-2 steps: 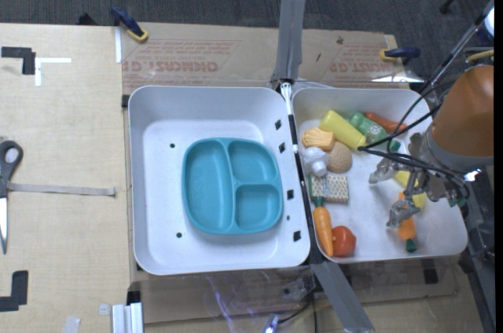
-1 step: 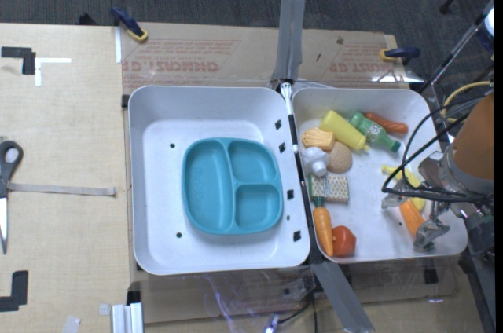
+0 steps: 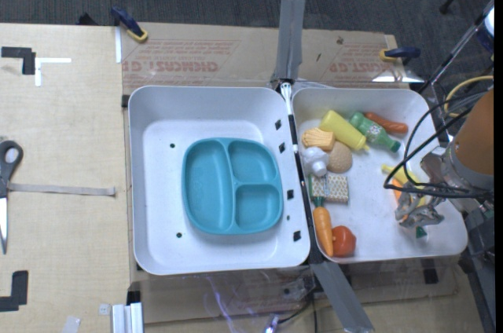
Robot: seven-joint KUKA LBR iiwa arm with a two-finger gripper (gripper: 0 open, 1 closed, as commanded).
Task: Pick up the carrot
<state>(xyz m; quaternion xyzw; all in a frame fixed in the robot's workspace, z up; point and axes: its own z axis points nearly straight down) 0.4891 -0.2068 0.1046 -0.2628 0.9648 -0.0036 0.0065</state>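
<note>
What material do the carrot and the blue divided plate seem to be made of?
Carrot: probably plastic, smooth uniform orange with a soft sheen, like a toy. Divided plate: likely moulded plastic, even teal colour, rounded compartment ridges, semi-matte. Neither can be confirmed by look alone.

Two bins (image 3: pixel 149 190): white plastic, smooth, slightly glossy. Divided plate (image 3: pixel 233 186), left bin: teal plastic, smooth, satin sheen. Carrot (image 3: pixel 323 231), at 7 o'clock in the right bin: orange plastic, smooth. Bench top (image 3: pixel 63 229): pale wood, matt. Cardboard sheet (image 3: pixel 204 56), at 12 o'clock: brown, matt, printed.

Arm (image 3: pixel 479 143) cut off at right edge (mostly).
</note>
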